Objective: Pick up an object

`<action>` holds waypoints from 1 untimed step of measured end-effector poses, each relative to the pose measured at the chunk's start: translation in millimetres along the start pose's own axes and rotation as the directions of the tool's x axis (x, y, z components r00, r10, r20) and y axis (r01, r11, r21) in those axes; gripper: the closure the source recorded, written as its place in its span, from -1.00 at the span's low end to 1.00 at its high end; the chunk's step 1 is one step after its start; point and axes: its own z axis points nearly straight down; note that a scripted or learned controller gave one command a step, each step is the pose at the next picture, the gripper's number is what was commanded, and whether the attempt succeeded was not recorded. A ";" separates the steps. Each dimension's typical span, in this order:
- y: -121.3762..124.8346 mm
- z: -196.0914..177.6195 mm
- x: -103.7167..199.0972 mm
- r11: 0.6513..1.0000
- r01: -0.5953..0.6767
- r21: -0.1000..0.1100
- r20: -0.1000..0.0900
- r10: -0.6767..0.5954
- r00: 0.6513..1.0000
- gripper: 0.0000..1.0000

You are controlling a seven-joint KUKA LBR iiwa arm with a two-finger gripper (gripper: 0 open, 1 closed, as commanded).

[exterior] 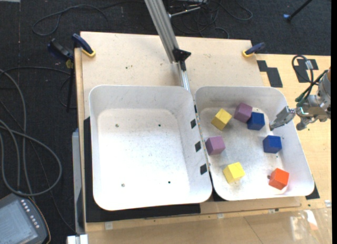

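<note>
Two shallow white bins with rounded corners and smooth, lightly speckled floors sit side by side on a pale, scuffed board (158,59). The left bin (105,101) is plain white plastic. The right bin (300,148) holds seven small cubes with matte faces and crisp edges: a yellow cube (222,118) and a purple cube (243,112) near the far wall, a blue cube (256,120) touching the purple one, a second purple cube (215,144) beside the divide between the bins, a second blue cube (272,143) toward the right wall, a second yellow cube (234,172) nearer the front, and an orange cube (279,178) in the front right corner. The gripper (292,118), grey metal, hangs over the right bin's right rim, its fingers spread apart with nothing between them, near the two blue cubes but apart from both. A ribbed aluminium pole (160,19) slants down to the bins' far edge.
</note>
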 end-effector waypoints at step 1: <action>0.8 -2.0 0.1 1.000 0.001 -0.004 0.001 -0.001 1.000 -1.00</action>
